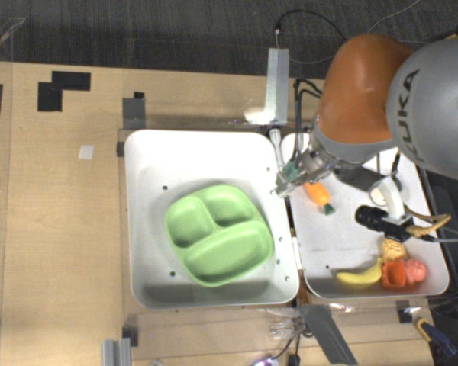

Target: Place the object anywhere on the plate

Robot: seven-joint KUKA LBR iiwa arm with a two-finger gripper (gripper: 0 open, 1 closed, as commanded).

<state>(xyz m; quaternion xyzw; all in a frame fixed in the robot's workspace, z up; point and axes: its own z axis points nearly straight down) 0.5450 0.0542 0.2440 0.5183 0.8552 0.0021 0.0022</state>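
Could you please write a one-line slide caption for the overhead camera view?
KUKA arm poises its gripper at the bins' divide, near a toy carrot; green divided plate waits in the left bin.

Single fixed overhead camera, set high above the bench (53,227) and looking down at a slant. Both white bins, left bin (149,174) and right bin (343,235), fit within the frame; the arm (412,90) enters from the right, close beneath the lens.

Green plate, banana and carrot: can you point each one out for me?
Green plate (218,235), camera view, on the ridge between its compartments.
Banana (359,276), camera view, on the middle of its curved yellow body.
Carrot (317,194), camera view, on its orange body.
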